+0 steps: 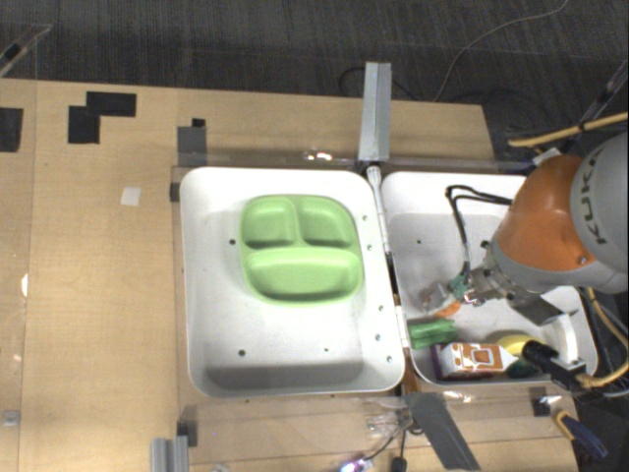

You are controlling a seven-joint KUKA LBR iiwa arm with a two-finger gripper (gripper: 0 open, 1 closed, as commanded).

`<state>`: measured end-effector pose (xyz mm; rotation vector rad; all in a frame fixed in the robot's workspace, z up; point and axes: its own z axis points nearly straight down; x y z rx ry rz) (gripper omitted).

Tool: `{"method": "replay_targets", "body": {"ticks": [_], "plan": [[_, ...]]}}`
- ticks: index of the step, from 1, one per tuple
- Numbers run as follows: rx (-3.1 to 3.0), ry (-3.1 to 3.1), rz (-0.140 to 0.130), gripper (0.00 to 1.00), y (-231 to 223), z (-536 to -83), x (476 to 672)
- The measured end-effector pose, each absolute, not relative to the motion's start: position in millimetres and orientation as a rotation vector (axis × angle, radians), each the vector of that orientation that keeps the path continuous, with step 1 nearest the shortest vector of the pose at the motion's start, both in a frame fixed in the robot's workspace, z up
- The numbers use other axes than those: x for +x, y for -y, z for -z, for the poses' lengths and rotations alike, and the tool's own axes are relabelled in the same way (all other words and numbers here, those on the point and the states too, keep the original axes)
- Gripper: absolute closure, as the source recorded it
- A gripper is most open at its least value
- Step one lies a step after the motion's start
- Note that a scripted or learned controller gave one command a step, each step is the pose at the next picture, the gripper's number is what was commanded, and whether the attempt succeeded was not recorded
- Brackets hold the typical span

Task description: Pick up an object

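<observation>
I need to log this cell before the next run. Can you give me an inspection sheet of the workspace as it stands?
Surface: wooden bench bearing two white bins, left bin and right bin.
Job's things: green cylinder, brown carton and yellow object along the right bin's near edge.
Clutter: green divided tray upside down in the left bin; black tape patches on the bench.
Grippers: gripper low in the right bin, above the green cylinder; finger state unclear.
Cables: black cable looping in the right bin; yellow cables at right.
Surroundings: dark carpet beyond the bench.
</observation>
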<state>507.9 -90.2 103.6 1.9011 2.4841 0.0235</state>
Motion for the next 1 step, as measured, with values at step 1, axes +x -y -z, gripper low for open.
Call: {"method": "replay_targets", "body": {"ticks": [1], "plan": [[1.908,-2.491,-0.006,1.0,11.0,-186.0,579.4]]}}
